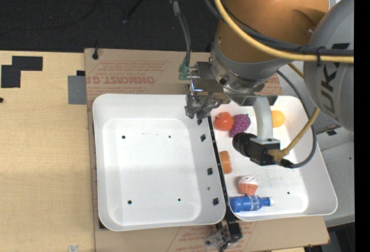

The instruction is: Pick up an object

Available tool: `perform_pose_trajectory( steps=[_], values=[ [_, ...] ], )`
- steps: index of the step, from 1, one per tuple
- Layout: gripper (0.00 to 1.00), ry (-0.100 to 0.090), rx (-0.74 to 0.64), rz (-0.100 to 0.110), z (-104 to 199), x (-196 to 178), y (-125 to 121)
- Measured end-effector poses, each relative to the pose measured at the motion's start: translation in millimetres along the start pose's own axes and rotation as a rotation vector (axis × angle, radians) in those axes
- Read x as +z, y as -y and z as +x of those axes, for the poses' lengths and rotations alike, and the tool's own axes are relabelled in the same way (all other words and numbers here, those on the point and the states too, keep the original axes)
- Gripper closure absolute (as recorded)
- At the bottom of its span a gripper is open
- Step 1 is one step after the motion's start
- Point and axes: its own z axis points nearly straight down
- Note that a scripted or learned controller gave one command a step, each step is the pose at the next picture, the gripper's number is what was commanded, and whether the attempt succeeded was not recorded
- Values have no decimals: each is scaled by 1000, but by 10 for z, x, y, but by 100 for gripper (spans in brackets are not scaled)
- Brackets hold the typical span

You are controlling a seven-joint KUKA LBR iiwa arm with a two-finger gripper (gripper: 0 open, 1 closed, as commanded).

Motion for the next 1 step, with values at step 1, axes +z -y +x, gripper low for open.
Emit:
perform_pose_trajectory(
  steps=[1],
  values=[
    [100,9,10,17,-262,406,-34]
  ],
)
